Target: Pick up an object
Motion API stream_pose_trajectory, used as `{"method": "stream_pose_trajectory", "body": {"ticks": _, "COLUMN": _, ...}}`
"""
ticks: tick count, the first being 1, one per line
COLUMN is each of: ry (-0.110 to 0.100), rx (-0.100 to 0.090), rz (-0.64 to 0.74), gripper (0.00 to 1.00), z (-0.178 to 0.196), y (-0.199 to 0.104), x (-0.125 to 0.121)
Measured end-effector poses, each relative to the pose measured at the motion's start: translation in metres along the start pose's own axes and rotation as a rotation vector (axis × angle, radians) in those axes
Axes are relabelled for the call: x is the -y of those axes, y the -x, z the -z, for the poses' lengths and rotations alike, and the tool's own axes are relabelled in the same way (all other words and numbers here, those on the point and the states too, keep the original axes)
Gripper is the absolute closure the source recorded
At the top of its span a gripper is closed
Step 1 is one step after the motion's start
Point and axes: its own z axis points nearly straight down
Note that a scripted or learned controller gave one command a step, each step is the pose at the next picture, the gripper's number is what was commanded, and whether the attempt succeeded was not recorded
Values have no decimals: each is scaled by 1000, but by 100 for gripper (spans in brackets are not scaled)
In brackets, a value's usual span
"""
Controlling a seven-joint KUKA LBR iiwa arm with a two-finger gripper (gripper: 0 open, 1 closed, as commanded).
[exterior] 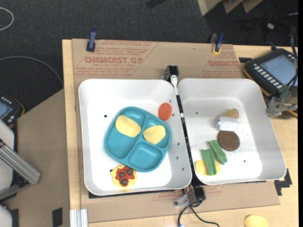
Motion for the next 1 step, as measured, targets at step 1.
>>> {"method": "stream_pose_trajectory", "body": {"ticks": 1, "ry": 3, "rx": 2, "rz": 1, "gripper": 100, "z": 10, "y": 0, "x": -1}}
